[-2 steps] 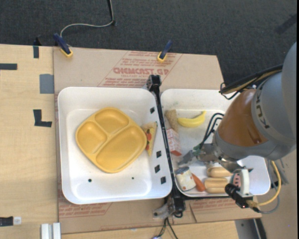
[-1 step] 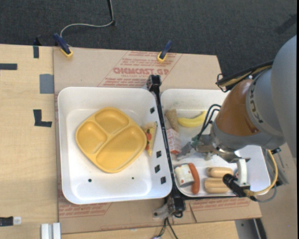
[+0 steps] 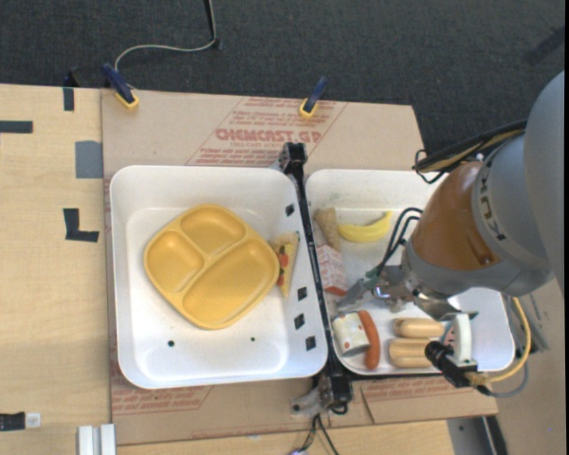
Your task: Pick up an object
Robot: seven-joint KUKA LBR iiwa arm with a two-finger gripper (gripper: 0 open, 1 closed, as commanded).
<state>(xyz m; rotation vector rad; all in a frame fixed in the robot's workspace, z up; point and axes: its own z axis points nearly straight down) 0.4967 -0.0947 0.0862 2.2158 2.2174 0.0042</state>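
My gripper [image 3: 358, 292] hangs low over the middle of the right bin [image 3: 379, 180], under the orange band of the arm. Just below it lie a red sausage [image 3: 370, 338] and a white piece [image 3: 346, 330]. Two tan rolls [image 3: 415, 329] [image 3: 410, 353] lie to the right of the sausage. A yellow banana [image 3: 366, 227] rests near the bin's far wall, with a brown piece [image 3: 327, 224] to its left. A red and white scrap [image 3: 333, 273] sits by the divider, left of the gripper.
The left bin [image 3: 119, 273] holds a yellow divided plate [image 3: 211, 265] and a small toy food slice [image 3: 286, 260] against the black divider [image 3: 303, 245]. The bins sit on cardboard [image 3: 256, 136] held by yellow clamps. A cable loops at the arm's lower right.
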